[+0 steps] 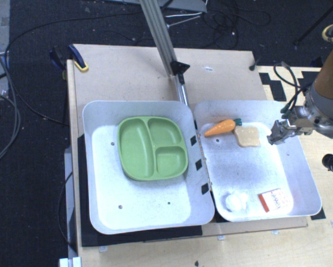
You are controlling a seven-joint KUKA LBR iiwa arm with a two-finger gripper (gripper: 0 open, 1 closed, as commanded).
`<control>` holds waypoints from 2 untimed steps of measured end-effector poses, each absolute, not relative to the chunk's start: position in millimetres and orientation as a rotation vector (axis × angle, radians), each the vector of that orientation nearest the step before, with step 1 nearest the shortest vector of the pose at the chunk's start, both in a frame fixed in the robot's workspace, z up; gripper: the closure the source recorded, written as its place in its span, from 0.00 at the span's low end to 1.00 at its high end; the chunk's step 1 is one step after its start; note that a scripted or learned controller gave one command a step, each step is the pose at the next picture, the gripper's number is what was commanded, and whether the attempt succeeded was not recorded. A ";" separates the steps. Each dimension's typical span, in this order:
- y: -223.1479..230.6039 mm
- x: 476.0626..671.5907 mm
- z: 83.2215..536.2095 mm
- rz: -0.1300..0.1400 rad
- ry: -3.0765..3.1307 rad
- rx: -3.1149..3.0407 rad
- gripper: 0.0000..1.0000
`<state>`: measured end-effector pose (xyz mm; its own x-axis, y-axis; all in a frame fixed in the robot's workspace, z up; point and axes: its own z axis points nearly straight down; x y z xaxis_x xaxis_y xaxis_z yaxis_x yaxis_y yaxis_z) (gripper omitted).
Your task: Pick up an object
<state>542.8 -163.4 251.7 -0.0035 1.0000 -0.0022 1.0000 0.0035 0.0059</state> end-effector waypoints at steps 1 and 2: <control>-163.6 544.0 290.9 0.004 2.221 2.214 1.00; -119.2 552.5 271.7 -0.001 2.229 2.215 1.00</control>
